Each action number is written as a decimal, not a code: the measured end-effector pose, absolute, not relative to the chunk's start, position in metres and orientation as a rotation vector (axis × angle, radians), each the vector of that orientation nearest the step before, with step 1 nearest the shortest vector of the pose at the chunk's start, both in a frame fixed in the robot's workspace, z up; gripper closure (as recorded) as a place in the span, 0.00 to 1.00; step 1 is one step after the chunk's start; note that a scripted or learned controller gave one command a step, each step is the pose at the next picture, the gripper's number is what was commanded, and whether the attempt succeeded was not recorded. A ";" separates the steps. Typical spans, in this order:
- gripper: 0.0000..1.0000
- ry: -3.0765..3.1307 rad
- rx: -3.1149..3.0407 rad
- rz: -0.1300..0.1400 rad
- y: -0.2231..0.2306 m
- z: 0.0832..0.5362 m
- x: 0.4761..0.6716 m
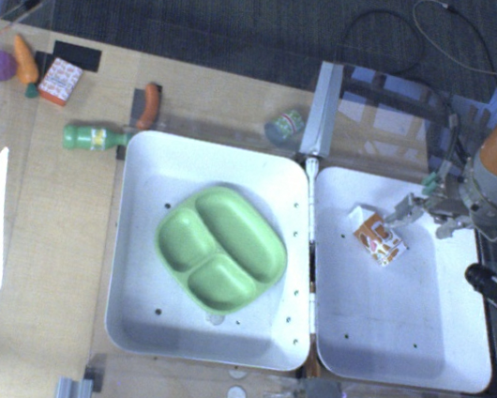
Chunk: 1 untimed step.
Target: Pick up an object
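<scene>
A green divided plate (222, 248) is seen lying in the left bin (128, 315). In the right bin (410, 365), a small orange-and-white packet (379, 238) lies flat, with the pincer (410, 210) poised just beside its upper right corner. Whether the pincer is apart or together cannot be told.

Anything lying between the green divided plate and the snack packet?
Only the two bins' adjoining rims in the camera view, between green divided plate and snack packet; otherwise bare white bin floor.
</scene>
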State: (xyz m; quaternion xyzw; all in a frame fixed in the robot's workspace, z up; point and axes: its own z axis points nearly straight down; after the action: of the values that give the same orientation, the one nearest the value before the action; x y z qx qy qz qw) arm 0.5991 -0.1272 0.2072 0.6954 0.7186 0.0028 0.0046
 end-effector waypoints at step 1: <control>0.00 2.262 2.169 0.009 -0.122 0.094 0.615</control>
State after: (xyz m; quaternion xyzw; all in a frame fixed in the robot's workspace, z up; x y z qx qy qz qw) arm 0.6153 -0.1217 0.0937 0.6921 0.7218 0.0028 0.0041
